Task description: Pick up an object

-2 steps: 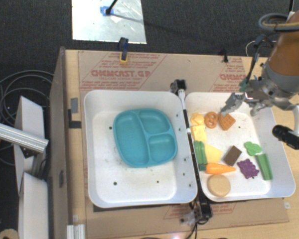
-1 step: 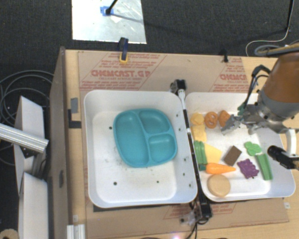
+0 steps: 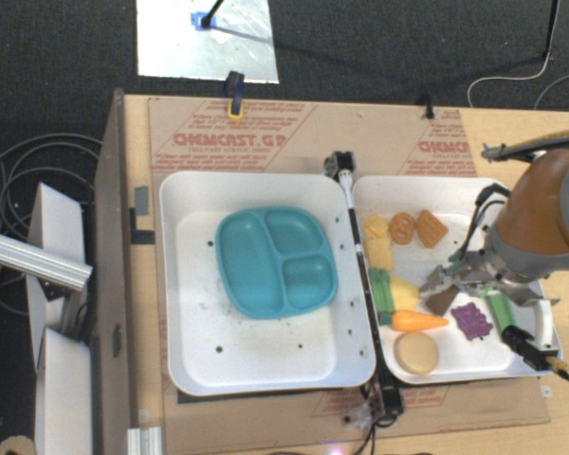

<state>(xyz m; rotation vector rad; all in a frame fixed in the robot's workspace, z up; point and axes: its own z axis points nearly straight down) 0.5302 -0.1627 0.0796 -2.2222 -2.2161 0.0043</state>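
My tool (image 3: 443,290), its grip hidden so I cannot tell its state, hangs low in the right bin (image 3: 455,190) just above the carrot (image 3: 420,321) and beside the purple grapes (image 3: 472,319), so I should center over one before closing.

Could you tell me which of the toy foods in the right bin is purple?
The bunch of grapes, lying just below the gripper and right of the carrot. It alone is purple; the others are orange, yellow, green or tan.

Grey arm (image 3: 541,221) with orange band reaches in from the right — claw (image 3: 443,290) pointing down-left.
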